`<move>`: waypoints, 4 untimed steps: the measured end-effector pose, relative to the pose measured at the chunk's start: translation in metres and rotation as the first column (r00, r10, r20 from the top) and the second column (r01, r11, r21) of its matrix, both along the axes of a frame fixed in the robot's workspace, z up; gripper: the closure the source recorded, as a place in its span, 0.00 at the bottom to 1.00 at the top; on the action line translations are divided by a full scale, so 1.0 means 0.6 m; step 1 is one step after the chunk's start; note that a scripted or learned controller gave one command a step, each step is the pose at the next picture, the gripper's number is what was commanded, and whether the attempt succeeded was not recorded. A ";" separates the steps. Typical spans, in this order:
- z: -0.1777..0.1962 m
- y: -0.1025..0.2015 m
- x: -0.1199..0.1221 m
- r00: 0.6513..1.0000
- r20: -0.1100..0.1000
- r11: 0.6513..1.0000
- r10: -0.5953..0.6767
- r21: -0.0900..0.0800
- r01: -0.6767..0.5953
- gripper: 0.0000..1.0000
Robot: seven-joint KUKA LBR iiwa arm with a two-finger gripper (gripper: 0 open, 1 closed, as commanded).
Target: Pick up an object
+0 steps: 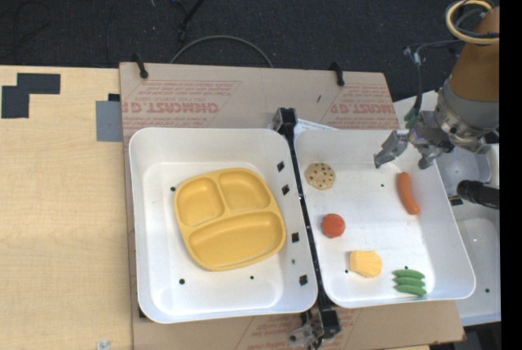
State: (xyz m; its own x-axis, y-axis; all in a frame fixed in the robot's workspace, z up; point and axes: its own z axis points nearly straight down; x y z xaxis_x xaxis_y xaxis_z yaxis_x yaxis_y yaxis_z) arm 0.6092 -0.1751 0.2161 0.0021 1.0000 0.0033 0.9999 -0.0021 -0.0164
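Note:
The right bin [359, 152] holds a chocolate-chip cookie [320, 175], a red tomato [333, 225], an orange carrot [408, 193], a yellow cheese wedge [366, 263] and a green pea pod [409, 281]. My gripper [410, 151] hangs over the bin's upper right corner, just above the carrot's top end. Its two grey fingers [390, 149] are spread apart with nothing between them.
A yellow divided plate [230, 218] lies in the left bin [163, 152]. A black divider [295, 201] runs between the bins. The arm's wrist [473, 87] rises at the right edge. Cardboard [245, 99] lies behind the bins.

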 end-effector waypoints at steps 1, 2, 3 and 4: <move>0.014 0.001 0.005 1.000 0.013 1.000 0.003 -0.002 -0.003 0.00; -0.087 0.011 0.011 1.000 0.011 1.000 0.006 -0.002 -0.006 0.00; -0.165 0.014 -0.003 1.000 0.009 1.000 0.002 -0.002 -0.002 0.00; -0.217 0.015 -0.004 1.000 0.011 1.000 0.002 -0.002 -0.002 0.00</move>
